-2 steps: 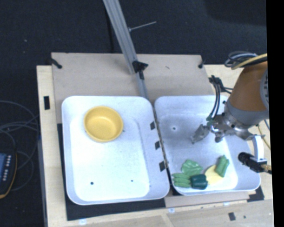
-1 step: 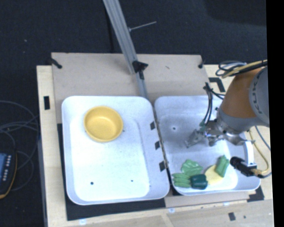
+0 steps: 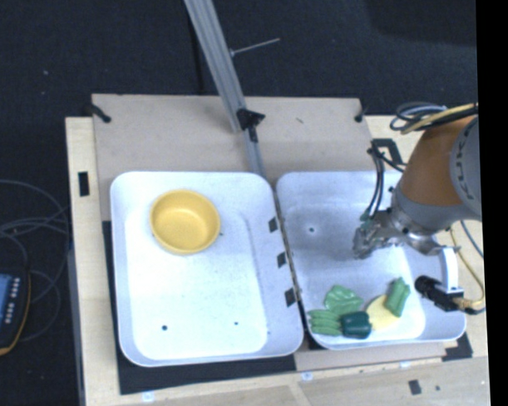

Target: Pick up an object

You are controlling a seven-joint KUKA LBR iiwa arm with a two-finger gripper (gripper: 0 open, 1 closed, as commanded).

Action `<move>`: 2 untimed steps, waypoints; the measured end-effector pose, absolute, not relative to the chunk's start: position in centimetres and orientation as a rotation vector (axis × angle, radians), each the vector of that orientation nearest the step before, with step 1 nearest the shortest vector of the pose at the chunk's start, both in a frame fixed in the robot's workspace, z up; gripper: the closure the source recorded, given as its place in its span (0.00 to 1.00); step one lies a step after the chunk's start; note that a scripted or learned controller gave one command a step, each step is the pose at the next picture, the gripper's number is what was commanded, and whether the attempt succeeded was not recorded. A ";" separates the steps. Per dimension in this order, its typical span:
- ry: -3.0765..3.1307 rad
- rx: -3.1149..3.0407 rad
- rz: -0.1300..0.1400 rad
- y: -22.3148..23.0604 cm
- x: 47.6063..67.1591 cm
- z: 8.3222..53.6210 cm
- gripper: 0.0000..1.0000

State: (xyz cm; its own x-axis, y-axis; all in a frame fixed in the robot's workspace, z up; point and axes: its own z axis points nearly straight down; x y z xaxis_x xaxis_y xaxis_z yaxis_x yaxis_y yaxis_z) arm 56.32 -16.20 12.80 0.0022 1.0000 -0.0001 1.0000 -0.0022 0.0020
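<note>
Hovering over the right bin [image 3: 320, 196], my gripper [image 3: 366, 242] sits near its centre; if my fingers are spread or pressed together, I cannot tell. The small objects lie at approx. 6 o'clock from me, at the bin's near edge: green leafy piece [image 3: 341, 298], dark teal block [image 3: 355, 323], green block [image 3: 397, 296]. The green block looks light, stiff, prob. not slippery; I would take it across its narrow sides.
</note>
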 end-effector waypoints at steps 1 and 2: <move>2.218 2.219 0.005 -16.1 57.4 17.9 1.00; 2.218 2.219 0.004 -16.7 57.5 22.2 1.00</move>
State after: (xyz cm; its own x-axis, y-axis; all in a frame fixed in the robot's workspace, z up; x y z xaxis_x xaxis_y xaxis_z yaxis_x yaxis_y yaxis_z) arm 57.46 -16.68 22.19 0.0006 1.0000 -0.0010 1.0000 -0.0006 0.0043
